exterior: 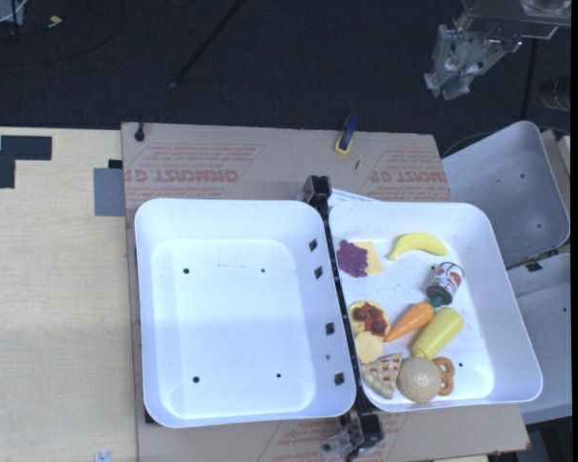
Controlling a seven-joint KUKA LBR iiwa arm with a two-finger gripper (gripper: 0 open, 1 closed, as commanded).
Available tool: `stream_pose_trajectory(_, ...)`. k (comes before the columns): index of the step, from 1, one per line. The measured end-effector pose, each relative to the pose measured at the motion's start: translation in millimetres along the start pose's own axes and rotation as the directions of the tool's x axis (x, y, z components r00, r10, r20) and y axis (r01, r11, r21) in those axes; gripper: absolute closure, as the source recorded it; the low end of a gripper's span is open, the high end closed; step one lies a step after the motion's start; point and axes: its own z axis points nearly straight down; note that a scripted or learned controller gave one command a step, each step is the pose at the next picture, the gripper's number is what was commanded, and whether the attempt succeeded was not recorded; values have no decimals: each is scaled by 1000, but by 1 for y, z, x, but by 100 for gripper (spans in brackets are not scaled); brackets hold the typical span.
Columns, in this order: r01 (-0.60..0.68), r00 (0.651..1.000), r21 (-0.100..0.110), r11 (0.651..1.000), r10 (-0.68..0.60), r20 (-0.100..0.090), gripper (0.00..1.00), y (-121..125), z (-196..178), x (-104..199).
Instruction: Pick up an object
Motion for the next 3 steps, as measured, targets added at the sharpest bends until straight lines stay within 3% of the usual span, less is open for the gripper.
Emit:
stream_pose_trajectory(1,1,1000,11,1000,-1,0,100,10,209,62)
stream_pose_trajectory(2,3,1000,-11,1000,-3,-2,100,11,75,109)
stream_pose_trajectory(3,1,1000,-4,1000,-1,-1,100,8,-3,122)
